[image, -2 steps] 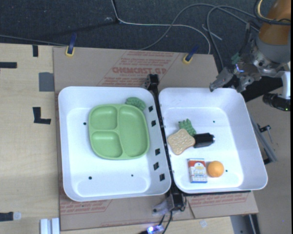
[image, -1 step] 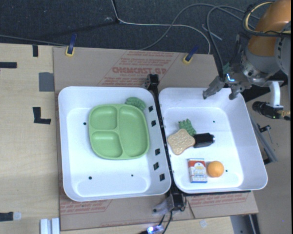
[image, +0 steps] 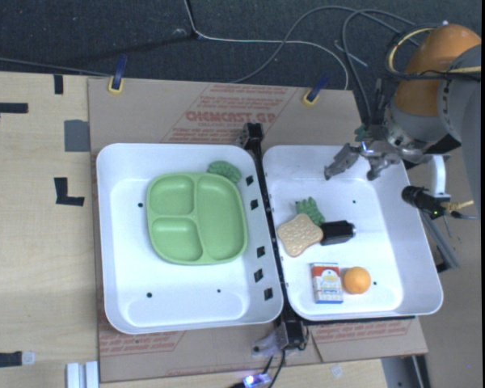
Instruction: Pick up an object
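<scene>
In the right bin [image: 388,217] lie a tan waffle-like cracker [image: 299,234], a small green leafy piece [image: 309,209], a black block [image: 337,232], a red and white carton [image: 326,283] and an orange ball [image: 356,280]. My gripper [image: 358,165] hangs over the bin's far right corner, well above and behind these objects. Its two fingers are spread apart with nothing between them.
The left bin [image: 121,217] holds a green divided plate [image: 198,217] with a small green item [image: 224,169] at its far edge. Black clips run along the seam between the bins [image: 263,241]. Cables trail across the dark surface behind the bench.
</scene>
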Controlling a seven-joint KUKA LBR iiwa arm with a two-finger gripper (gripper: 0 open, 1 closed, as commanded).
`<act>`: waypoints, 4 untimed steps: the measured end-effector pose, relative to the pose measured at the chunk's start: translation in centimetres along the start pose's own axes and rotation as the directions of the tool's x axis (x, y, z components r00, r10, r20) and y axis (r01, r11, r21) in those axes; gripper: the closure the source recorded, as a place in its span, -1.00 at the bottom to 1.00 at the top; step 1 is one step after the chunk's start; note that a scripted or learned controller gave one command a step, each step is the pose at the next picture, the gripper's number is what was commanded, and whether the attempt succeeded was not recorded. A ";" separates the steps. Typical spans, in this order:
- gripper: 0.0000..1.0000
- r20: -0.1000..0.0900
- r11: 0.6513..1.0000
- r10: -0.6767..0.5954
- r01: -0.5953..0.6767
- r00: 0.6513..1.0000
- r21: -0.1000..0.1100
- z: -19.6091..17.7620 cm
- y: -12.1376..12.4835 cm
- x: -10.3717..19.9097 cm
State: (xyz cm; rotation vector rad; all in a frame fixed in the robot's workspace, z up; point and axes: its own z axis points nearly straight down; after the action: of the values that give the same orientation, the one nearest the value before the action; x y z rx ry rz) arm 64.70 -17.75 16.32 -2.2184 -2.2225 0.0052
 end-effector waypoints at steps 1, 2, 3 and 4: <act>-1.00 0.001 1.000 0.000 0.000 1.000 -0.001 4.3 0.3 -0.2; 1.00 0.000 1.000 -0.001 0.001 1.000 -0.001 3.1 0.3 -0.1; 1.00 -0.001 1.000 0.000 0.000 1.000 -0.005 -2.2 0.1 -1.0; 1.00 0.000 1.000 0.000 0.000 1.000 -0.006 -8.4 0.4 -0.9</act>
State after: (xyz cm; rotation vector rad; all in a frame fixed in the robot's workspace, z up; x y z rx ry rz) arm 65.11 -18.67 24.73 -2.2215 -2.2253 -0.0023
